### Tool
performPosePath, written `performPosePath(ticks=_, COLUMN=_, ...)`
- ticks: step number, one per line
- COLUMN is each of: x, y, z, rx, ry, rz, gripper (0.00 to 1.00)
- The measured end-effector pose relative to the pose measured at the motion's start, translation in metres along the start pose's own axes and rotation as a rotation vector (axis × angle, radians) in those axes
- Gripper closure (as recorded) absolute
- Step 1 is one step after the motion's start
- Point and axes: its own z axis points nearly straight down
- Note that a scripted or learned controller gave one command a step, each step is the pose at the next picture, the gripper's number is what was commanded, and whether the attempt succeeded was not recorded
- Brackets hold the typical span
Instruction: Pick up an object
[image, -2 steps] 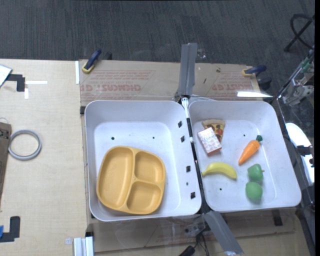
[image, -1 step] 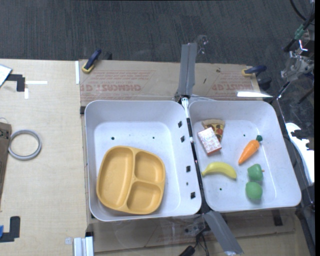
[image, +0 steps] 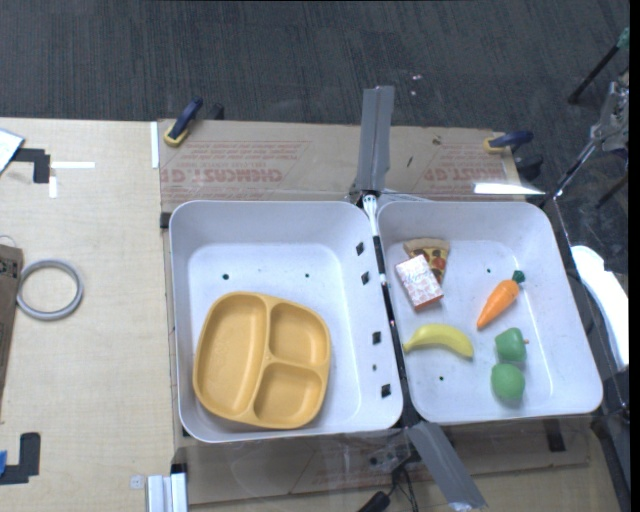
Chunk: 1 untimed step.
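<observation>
Lining a tan bench (image: 90, 400), two white bins (image: 270, 225), dark carpet (image: 250, 50) behind, hand's state impossible to tell.

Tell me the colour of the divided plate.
Yellow-orange plate, seen in the camera view.

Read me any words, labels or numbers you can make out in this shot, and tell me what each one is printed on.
"CHEMCO" in red, seen upside down, on the cardboard sheet behind the left bin; the letters after it are too blurred.
More red print on the cardboard behind the right bin: too blurred to read.
Small box in the right bin: printing too small to read.
</observation>
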Motion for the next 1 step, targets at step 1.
performPosePath(ticks=1, x=0.0012, y=-0.0007, z=-0.0415, rx=0.001, ry=0.0, rz=0.243, gripper=1.0)
